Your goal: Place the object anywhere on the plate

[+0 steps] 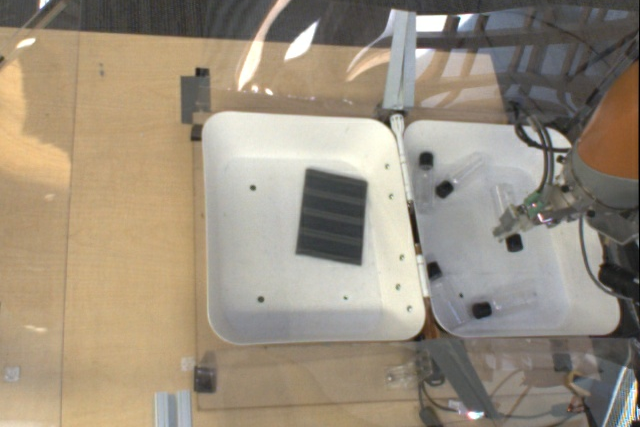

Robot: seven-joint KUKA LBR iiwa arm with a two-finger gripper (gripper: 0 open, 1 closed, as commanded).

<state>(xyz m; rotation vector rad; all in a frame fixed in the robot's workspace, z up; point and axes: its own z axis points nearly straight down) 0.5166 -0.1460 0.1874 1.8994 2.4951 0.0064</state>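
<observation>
Bench (110, 215): pale wood, carrying 2 shallow white bins side by side, with a clear sheet standing along their far edge
Left bin (235, 305): white, rounded corners, holding the plate
Plate (333, 216): dark grey ribbed rectangle, lying flat near the middle of the left bin, slightly tilted, nothing on it
Right bin (570, 315): white, holding several small clear vials with black caps
Vial at far edge (426, 159): black cap close to the bin's far left corner
Second vial (455, 180): clear body with black cap, lying aslant just nearer than the first
Vial at left wall (434, 270): black cap against the bin's left wall
Vial at near edge (495, 305): black cap and clear body, lying by the bin's near edge
Arm (610, 140): grey with an orange band, reaching in from the right over the right bin
Gripper (515, 227): low over the middle of the right bin
Object (514, 241): small black-capped vial right at the gripper tip, well apart from the plate
Fingers: cannot tell whether they are parted or closed, nor whether they grasp the object
</observation>
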